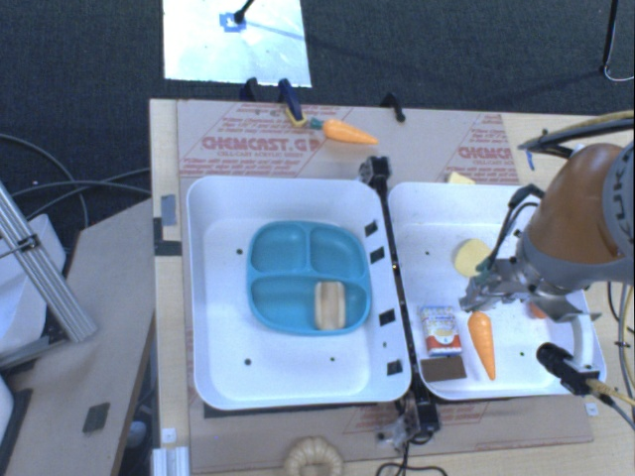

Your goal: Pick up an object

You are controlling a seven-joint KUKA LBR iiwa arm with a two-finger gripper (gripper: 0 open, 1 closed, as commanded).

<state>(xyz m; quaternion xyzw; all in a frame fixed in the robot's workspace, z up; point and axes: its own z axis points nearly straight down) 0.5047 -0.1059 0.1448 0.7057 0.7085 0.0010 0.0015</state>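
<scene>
My gripper (483, 297) hangs low in the right bin (427, 216), at the end of the grey arm with its orange band (585, 201). An orange carrot (482, 343) lies lengthwise just below the gripper, its thick end right at the gripper's tip. Whether they touch I cannot tell. A small box with a red and white label (441, 329) lies to the left of the carrot, with a dark brown block (444, 368) below it. A pale yellow round piece (470, 257) rests above and left of the gripper, partly hidden by the arm's cables.
The left bin (223, 266) holds a blue divided plate (288, 266) with a tan bread slice (329, 305) in its lower right section. A second carrot (347, 133) and a blue clamp (290, 99) lie on the cardboard behind the bins. Black clips line the divider (385, 266).
</scene>
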